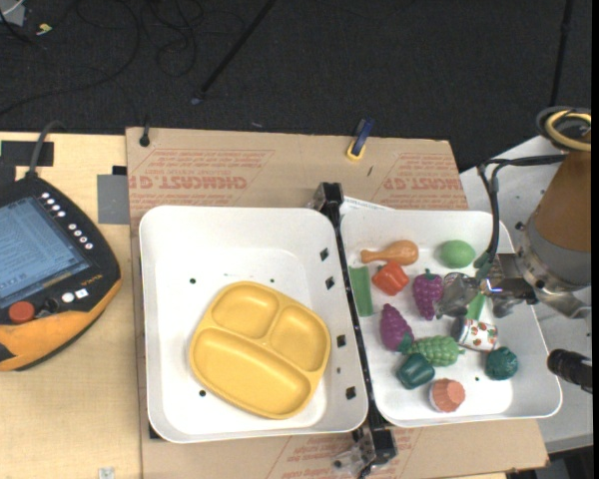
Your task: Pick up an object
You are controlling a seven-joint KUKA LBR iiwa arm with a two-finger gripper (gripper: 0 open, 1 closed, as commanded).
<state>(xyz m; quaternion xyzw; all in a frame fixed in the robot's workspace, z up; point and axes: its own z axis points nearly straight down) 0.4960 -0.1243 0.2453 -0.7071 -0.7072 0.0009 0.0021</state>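
Because the arm comes in from the right, the lines run from biggest thing to smallest.

Bench (60, 407): carries 2 white bins side by side, so both sit within the arm's reach.
Left bin (180, 247): holds 1 yellow divided plate (260, 347), lying flat, well apart from the toys.
Right bin (539, 392): holds the toy foods, loosely scattered, likely to give many grasp choices.
Arm (564, 218): hangs over the right bin's right side.
Jaws (469, 295): low among the toys, between the purple grapes (426, 291) and a white-red piece (479, 334); width and hold cannot be told.
Green ball (457, 253): just above the jaws, free.
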